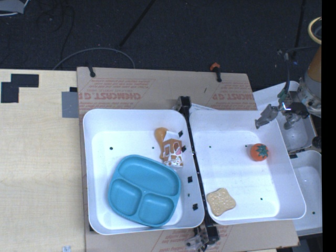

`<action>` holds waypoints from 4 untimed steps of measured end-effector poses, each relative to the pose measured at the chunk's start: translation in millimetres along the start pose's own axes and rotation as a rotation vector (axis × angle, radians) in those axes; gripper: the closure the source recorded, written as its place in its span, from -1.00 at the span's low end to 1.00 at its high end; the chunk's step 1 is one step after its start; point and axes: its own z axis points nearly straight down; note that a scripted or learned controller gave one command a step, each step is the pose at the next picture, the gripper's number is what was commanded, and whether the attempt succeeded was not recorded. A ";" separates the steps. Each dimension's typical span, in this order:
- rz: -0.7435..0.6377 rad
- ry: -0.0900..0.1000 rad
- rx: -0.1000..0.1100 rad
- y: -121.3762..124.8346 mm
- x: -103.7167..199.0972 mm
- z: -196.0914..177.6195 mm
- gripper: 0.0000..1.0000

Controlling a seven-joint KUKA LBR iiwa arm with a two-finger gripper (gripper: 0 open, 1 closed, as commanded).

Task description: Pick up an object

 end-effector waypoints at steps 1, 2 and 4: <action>-0.002 -0.002 -0.012 2.2 0.2 -7.7 -1.00; -0.002 -0.001 -0.008 0.9 2.7 56.0 -1.00; -0.006 -0.002 -0.010 5.8 8.6 156.5 -1.00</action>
